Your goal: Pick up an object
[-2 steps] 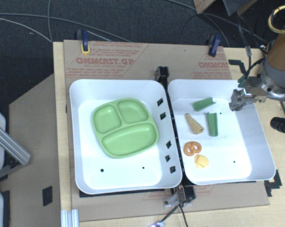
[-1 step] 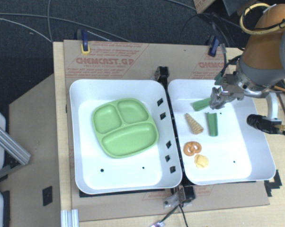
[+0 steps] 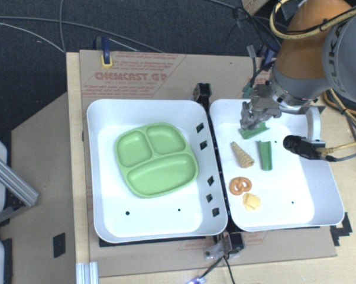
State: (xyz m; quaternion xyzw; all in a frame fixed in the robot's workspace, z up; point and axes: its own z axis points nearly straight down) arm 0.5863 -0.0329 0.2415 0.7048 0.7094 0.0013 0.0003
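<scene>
Two bins, one plate, five items

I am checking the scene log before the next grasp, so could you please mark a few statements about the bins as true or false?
1. The green divided plate lies in the left bin. True.
2. The pretzel lies on the plate. False: it lies in the right bin, between the cone and the yellow piece.
3. The gripper is over the right bin's far end. True.
4. The green stick lies in the left bin. False: it lies in the right bin, beside the cone.
5. The cone stands upright. False: it lies on its side.
</scene>
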